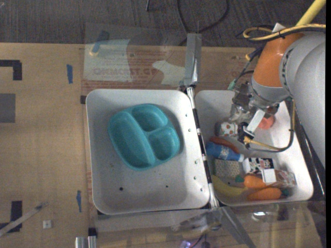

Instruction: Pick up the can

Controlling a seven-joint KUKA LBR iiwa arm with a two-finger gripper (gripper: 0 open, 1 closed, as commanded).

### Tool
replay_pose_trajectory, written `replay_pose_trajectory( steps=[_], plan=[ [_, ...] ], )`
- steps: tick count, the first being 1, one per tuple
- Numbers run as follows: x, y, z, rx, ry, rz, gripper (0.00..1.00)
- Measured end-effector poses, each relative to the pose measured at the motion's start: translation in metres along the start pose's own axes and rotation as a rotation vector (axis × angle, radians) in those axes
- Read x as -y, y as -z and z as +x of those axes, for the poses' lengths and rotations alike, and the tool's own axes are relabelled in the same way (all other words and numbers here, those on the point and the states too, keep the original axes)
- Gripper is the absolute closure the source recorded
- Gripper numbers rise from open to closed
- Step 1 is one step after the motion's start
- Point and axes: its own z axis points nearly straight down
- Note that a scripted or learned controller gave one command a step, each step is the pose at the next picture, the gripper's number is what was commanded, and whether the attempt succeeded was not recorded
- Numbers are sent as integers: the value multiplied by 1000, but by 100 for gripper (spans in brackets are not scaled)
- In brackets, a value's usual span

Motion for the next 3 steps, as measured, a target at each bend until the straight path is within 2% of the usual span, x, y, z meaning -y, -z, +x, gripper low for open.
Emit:
replay_pose_trajectory(
  steps=[1, 2, 3],
  plan=[
    [0, 0, 0, 0, 0, 0, 0],
    [-1, 10, -1, 0, -1, -1, 100],
    [-1, 10, -1, 0, -1, -1, 0]
  ],
)
